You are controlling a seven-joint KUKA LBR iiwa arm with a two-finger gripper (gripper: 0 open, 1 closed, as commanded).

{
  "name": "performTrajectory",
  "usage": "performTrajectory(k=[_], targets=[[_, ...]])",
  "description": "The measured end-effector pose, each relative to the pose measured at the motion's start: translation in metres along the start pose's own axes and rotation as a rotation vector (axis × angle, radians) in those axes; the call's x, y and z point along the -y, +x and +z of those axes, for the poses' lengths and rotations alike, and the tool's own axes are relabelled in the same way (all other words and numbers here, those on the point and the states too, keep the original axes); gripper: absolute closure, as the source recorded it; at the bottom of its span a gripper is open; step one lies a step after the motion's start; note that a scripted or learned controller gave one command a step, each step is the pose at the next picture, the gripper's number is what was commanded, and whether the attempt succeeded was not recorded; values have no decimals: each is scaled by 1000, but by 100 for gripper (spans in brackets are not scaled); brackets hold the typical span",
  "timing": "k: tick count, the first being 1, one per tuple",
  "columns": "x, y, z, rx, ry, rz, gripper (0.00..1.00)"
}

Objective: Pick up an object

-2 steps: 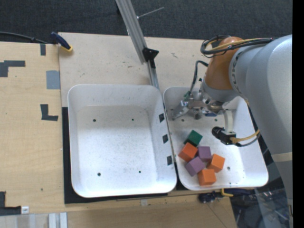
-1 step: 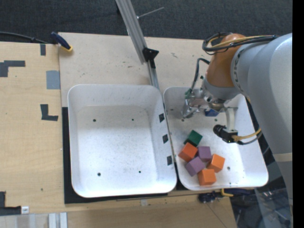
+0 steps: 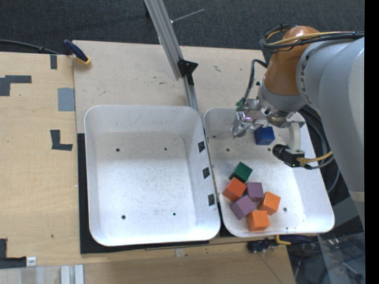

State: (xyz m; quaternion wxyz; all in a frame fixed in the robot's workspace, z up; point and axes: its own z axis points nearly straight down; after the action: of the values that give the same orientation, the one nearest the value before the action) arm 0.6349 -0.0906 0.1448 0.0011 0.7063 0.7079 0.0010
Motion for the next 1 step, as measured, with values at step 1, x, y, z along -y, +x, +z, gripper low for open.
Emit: performTrajectory(k=[1], targets=[[-2, 0, -42, 0, 0, 0, 100]])
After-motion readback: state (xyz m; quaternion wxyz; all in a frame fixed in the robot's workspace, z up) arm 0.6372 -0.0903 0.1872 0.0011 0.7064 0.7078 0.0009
